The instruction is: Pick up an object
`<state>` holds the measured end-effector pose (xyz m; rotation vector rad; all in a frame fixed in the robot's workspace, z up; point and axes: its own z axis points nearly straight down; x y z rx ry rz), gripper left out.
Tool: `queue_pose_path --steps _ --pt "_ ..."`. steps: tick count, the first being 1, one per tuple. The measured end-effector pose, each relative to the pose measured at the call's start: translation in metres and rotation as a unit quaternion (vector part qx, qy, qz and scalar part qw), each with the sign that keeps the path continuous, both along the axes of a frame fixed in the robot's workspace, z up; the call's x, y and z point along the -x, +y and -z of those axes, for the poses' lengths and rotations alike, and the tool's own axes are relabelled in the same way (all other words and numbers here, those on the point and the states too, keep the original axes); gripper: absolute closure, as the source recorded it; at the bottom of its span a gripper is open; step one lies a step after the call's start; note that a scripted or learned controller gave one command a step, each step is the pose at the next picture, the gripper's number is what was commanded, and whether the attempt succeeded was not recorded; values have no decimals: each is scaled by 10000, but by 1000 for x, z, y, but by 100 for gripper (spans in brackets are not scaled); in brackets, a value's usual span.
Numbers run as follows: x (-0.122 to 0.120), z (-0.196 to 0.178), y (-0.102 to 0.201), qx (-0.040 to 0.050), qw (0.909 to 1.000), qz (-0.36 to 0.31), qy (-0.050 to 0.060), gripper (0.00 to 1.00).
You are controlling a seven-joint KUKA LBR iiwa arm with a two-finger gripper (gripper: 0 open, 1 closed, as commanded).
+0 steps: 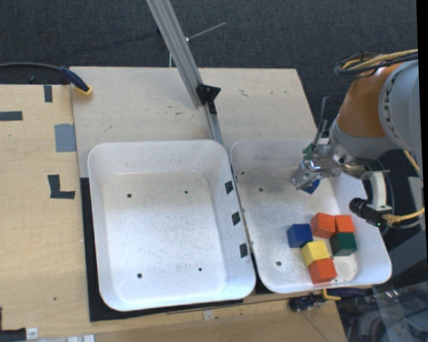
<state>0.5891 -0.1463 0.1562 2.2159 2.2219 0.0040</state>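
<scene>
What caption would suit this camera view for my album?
Robot claw over the right bin, a blue piece at its tip; coloured blocks clustered nearby.

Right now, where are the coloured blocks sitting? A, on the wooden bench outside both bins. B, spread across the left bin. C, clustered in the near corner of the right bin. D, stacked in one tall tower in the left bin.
C: the blue block, yellow block, green block and the orange blocks sit bunched together in the right bin, toward its near right corner.
</scene>
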Motion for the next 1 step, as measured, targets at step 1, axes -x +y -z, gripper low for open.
queue_pose_path --steps 1 --pt "-3 -61 -7 7 10000 6 -9 100"
